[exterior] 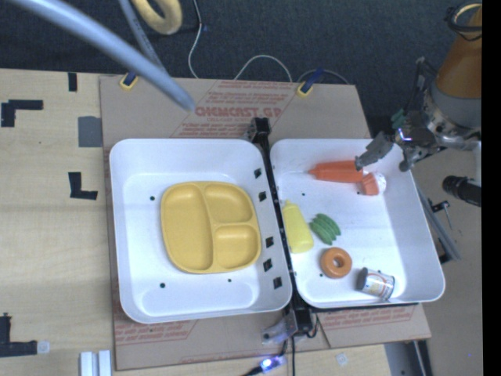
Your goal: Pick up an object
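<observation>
My gripper hangs over the far right corner of the right bin, with the orange-banded wrist behind it. Its fingers are spread open with nothing between them. One fingertip hovers just above the right end of an orange carrot-shaped piece that has a white tip. Nearer the front of that bin lie a yellow piece against the left wall, a green ridged piece, an orange ring and a small tin can on its side.
The left bin holds a yellow divided plate. A black divider joins the two bins. Both rest on a cardboard sheet. A grey pole crosses the top left, beside a yellow loop.
</observation>
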Robot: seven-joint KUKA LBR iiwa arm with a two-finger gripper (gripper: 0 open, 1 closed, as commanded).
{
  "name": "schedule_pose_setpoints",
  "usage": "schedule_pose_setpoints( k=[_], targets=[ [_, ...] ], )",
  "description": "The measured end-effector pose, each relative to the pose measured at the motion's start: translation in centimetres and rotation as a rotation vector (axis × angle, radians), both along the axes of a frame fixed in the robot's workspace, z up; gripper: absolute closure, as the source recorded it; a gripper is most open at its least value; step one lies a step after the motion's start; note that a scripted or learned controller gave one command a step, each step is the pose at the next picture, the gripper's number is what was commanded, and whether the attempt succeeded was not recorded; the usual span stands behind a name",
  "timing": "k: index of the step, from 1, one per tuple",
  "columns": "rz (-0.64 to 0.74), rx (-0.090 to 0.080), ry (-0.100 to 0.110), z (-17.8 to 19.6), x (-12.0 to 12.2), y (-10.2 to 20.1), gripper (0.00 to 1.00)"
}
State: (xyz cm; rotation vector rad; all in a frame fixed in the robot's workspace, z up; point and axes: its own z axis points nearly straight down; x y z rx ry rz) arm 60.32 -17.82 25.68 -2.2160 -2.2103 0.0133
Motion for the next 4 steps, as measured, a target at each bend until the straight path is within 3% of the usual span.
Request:
schedule_pose_setpoints(
  k=[1,3,4],
  targets=[
    [0.004,-0.003,-0.013,0.8,0.2,0.1,0.0],
    [0.003,-0.004,-0.011,-9.8,1.0,0.0,0.0],
    [0.003,-0.004,-0.01,-14.9,0.0,-0.5,0.0]
  ],
)
